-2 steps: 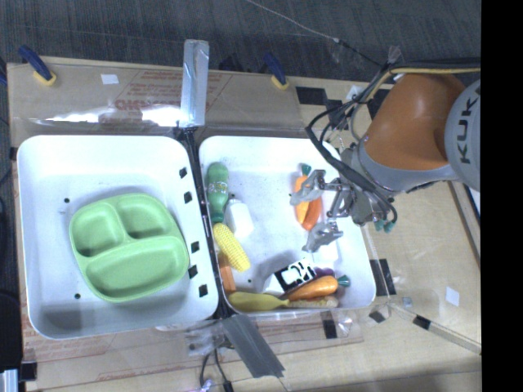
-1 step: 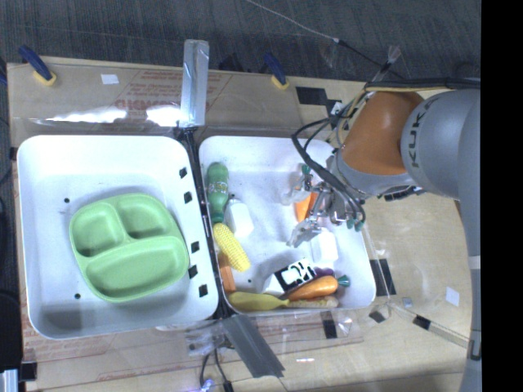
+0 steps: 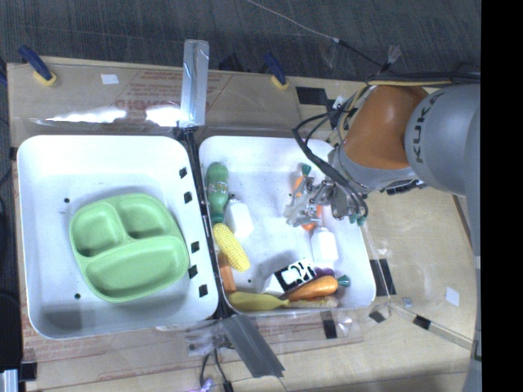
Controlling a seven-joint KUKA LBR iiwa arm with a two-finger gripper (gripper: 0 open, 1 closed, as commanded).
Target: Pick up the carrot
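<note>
A slim orange carrot [image 3: 299, 185] with a green top lies slanted in the right bin [image 3: 270, 152], towards its far right side. My gripper [image 3: 306, 212] is low in that bin, right at the carrot's lower end, and covers part of it. A bit of orange [image 3: 307, 226] shows just below the gripper. Whether the carrot is in its grasp is hidden by the wrist and its cables. A second, thicker orange vegetable with a green tip [image 3: 316, 287] lies along the bin's front wall.
The right bin also holds a green cucumber [image 3: 216, 183], a corn cob [image 3: 231, 247], a banana [image 3: 257, 301], a white bottle [image 3: 325, 242] and a black-and-white block [image 3: 292, 275]. A green divided plate [image 3: 127, 246] sits in the left bin [image 3: 41, 162].
</note>
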